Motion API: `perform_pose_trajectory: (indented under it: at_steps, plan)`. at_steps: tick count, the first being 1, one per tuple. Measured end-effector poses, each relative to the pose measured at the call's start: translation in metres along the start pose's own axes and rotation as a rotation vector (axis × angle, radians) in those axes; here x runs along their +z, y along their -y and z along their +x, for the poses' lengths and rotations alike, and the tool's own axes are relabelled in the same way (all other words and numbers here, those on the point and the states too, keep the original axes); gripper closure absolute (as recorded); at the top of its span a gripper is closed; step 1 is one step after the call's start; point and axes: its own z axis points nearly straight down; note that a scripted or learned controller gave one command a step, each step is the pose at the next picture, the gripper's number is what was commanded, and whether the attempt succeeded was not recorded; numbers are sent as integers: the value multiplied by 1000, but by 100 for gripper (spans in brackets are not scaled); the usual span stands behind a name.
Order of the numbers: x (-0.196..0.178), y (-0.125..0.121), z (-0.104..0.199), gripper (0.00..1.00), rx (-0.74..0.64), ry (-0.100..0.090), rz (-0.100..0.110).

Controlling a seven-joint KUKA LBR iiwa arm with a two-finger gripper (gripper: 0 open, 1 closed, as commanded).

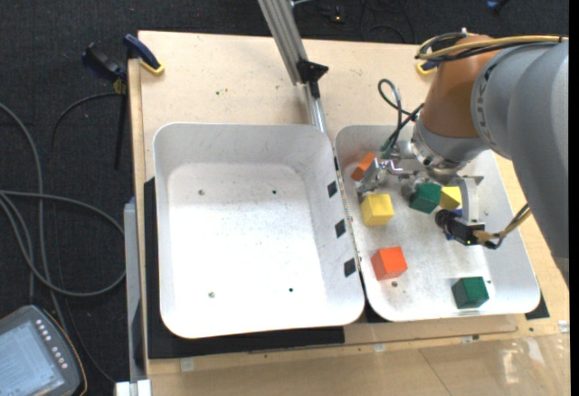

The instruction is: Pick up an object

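Right bin (516, 290): gripper (391, 170) low near its upper left corner, beside yellow cube (377, 208) and small orange block (363, 167); finger state cannot be told; nothing visibly lifted, so pick judged pending.

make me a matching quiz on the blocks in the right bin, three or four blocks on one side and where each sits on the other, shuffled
Blocks:
1. yellow block
2. orange-red block
3. green block by the bin's near edge
4. green block under the wrist

Places:
A. near right corner of the right bin
B. right beside the gripper, toward the bin's right side
C. just nearer than the gripper, close to the bin's left wall
D. middle of the bin, nearer than the yellow one

Pairs: 1-C, 2-D, 3-A, 4-B
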Motion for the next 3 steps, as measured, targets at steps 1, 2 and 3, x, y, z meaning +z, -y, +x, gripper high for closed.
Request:
perform_pose_trajectory:
  at_steps: [1, 2, 3]
  plan:
    - [-14, -2, 0, 100, 0, 1, -7]
    - [-65, 6, -4, 100, 1, 1, -10]
    - [-119, 14, 0, 100, -3, 2, -11]
